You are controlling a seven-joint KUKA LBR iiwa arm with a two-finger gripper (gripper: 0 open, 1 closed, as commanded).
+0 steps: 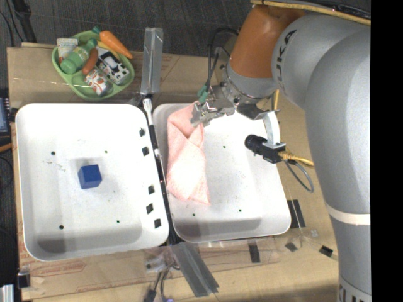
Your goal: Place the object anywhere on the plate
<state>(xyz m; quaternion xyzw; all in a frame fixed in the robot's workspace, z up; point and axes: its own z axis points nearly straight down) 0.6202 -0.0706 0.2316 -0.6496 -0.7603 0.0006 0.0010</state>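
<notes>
A pink cloth (187, 159) lies along the left side of the right white bin (252, 187), running from the bin's far edge toward its front. My gripper (204, 112) hangs over the cloth's far right corner, at or just above the fabric; whether it touches the cloth is unclear. A small blue cube (90, 175) sits alone in the left white bin (38, 137), left of centre and far from the gripper.
A green bowl (75, 87) holding several toy foods, a carrot among them, stands behind the left bin. A black cylindrical fitting (259, 146) with a cable juts over the right bin. The big grey arm (334, 106) covers the right side.
</notes>
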